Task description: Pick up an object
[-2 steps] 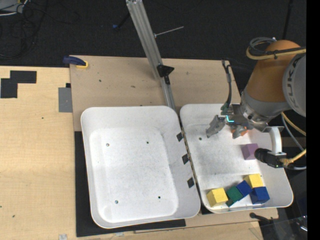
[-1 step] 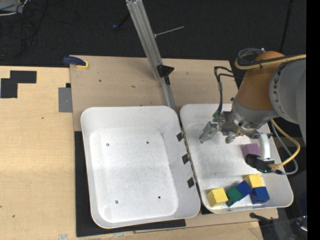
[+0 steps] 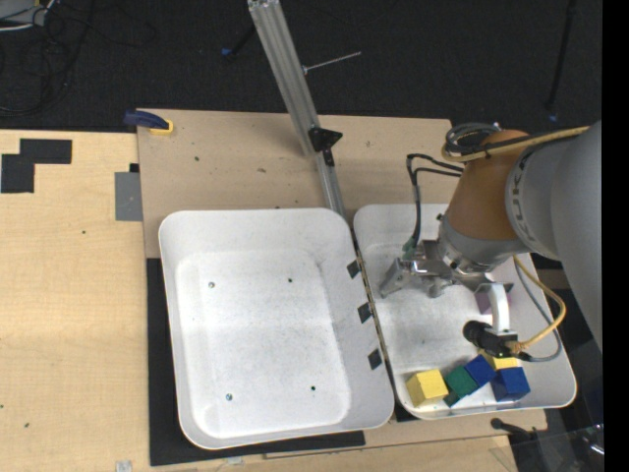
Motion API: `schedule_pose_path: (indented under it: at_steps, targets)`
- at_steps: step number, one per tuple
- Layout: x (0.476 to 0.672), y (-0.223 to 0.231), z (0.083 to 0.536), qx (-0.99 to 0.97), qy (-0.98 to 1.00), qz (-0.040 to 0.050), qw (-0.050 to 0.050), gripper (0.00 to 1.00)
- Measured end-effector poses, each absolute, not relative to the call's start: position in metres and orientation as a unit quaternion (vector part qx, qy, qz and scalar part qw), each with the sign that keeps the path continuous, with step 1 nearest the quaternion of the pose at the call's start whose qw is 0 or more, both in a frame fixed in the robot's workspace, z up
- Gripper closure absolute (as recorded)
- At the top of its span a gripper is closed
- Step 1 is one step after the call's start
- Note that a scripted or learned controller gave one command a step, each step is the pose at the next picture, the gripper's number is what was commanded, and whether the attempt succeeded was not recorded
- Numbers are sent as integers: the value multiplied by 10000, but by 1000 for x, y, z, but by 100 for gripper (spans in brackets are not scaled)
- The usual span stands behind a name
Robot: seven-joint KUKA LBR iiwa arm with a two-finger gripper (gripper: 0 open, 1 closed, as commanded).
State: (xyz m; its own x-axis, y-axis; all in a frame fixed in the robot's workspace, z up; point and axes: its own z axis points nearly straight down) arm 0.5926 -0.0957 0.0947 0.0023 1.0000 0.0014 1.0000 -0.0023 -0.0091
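Several small blocks lie in the near corner of the right bin (image 3: 393, 226): a yellow block (image 3: 427, 385), a green block (image 3: 459, 383), and two blue blocks (image 3: 480, 370) (image 3: 510, 383) with a small yellow piece (image 3: 506, 363) between them. My gripper (image 3: 421, 275) hangs over the middle of the right bin, near its left wall. It is well behind the blocks and apart from them. The grey and orange wrist above covers most of it.
The left bin (image 3: 187, 234) lies beside the right one, with black clips (image 3: 366, 312) along the shared edge. A metal rail (image 3: 295, 87) slants up from behind the bins. A black cable end (image 3: 482, 334) with a yellow cable hangs near the blocks.
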Motion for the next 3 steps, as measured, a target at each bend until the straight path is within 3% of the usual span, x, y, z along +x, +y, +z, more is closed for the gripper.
schedule_pose_path:
  at_steps: [1, 3]
  targets:
    - [593, -98, 108, -7108, -7034, 17, 25, 100]
    - [601, -104, 213, -7073, -7069, -8, -9, 100]
